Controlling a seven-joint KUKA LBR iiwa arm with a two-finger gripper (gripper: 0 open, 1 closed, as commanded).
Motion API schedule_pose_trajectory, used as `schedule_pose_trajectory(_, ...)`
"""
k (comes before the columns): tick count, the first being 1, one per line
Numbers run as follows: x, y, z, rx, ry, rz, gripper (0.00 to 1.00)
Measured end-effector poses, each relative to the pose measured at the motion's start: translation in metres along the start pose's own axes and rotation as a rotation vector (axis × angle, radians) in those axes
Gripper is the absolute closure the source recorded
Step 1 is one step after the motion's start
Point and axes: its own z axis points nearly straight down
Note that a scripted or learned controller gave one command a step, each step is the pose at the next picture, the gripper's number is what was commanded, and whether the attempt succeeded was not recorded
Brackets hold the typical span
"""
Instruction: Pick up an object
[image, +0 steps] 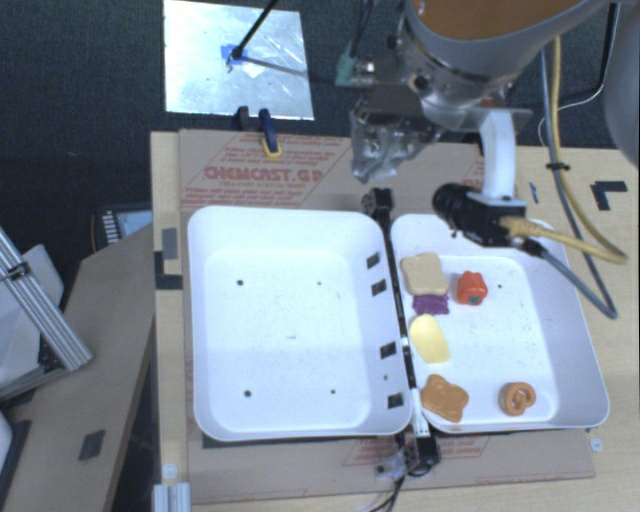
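The right bin (575, 330) holds several small food-like pieces. A tan bread slice (423, 272) lies near its back left, with a purple piece (431, 304) just in front of it. To the right of those sits a red and orange pepper (472, 288). A yellow piece (431, 340) lies along the left wall. At the front are a brown toast-shaped piece (444, 398) and a small brown ring (517, 398). My gripper (382, 165) hangs high over the back edge between the two bins, apart from all the pieces.
The left bin (215, 330) stands beside the right one, with a black-clipped divider (395, 300) where they meet. Both rest on a cardboard sheet (260, 170). A shiny metal plate (238, 58) lies behind the bench, and yellow cables (580, 235) run along the right.
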Motion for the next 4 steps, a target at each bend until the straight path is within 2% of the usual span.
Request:
schedule_pose_trajectory(1,0.027,-0.001,0.158,0.023,-0.007,-0.007,1.0)
schedule_pose_trajectory(2,-0.002,0.028,0.069,-0.002,0.0,0.0,1.0)
schedule_pose_trajectory(3,0.058,-0.027,-0.02,0.0,0.004,-0.014,1.0)
schedule_pose_trajectory(4,0.055,-0.024,-0.025,0.005,0.001,-0.008,1.0)
